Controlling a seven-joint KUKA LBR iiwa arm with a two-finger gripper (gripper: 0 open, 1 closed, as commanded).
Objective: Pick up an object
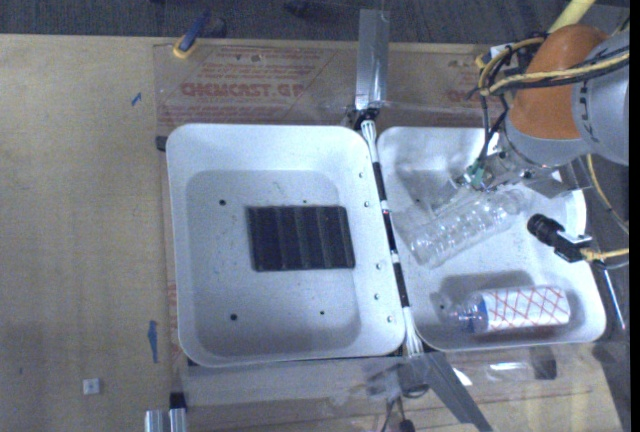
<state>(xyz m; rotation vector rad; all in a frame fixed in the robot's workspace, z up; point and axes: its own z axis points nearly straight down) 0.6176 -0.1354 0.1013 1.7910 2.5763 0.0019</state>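
On the worktop (70,220), red lettering behind the left bin (200,160) reads roughly "CHEMCAST GP". A dark ribbed pad (300,238) lies at that bin's middle. In the right bin (590,320), a clear plastic bottle (462,220) lies centrally; a bottle with a red-checked label (515,308) lies along its near edge. The gripper (485,175) sits at the clear bottle's far end; whether the jaws are closed I cannot tell.
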